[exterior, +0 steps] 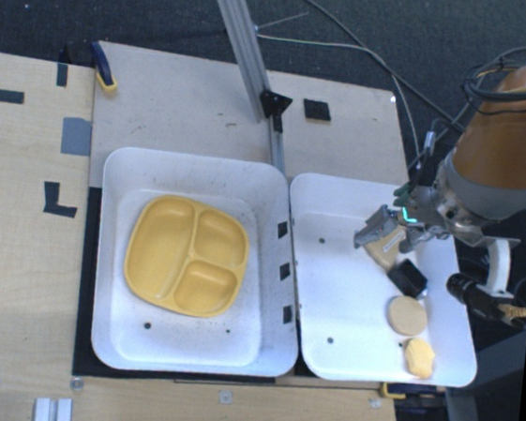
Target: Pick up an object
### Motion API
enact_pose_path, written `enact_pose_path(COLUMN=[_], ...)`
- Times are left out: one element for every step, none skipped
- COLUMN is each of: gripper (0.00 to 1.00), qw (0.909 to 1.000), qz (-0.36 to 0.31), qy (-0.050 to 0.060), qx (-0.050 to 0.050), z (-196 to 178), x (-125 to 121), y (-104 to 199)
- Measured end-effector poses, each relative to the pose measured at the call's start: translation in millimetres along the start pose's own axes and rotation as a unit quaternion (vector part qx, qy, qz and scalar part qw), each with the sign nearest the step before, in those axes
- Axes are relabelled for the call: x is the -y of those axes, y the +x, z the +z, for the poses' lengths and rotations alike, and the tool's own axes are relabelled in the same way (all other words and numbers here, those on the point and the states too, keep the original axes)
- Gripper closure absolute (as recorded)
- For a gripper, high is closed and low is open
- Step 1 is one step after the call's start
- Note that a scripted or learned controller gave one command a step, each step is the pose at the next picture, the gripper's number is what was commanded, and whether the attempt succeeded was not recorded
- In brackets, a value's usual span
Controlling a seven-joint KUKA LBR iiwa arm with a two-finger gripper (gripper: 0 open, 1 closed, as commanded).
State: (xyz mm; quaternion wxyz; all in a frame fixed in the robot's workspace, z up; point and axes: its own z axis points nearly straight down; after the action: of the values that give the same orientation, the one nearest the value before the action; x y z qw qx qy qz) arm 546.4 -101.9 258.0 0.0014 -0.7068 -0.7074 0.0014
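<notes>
The tabletop [190, 102] carries 2 white bins side by side. The left bin [103, 328] holds a yellow tray [186, 255] with 3 compartments, lying flat in its middle. The arm [502, 138] reaches in from the right over the right bin [341, 355]. Its hand [385, 236] hangs low over the far right part of that bin, and whether it is spread, pressed together or pinching anything cannot be told: a tan shape sits at its tip, but the view does not show whether that is held.

Just near of the hand lies a black block [408, 277]. Nearer still is a tan disc [407, 317], and a yellow lump [420, 358] sits beside the bin's near right wall.

These 3 things crowd together by the right wall. A descent there could likely knock 1 aside, or pin it against the wall, and the flat disc may slip free.
</notes>
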Motion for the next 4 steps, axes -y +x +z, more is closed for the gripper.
enact_pose_path(gripper=[0.00,0.00,0.00,0.00], qw=[1.0000,1.0000,1.0000,1.0000], qz=[0.000,0.000,0.000,0.000], qy=[-0.001,0.001,0.001,0.001], qx=[0.000,0.000,0.000,0.000], z=[-0.8,62.0,106.7,152.4], x=[-0.5,-5.3,-0.8,4.1], y=[0.0,2.1,5.1,0.6])
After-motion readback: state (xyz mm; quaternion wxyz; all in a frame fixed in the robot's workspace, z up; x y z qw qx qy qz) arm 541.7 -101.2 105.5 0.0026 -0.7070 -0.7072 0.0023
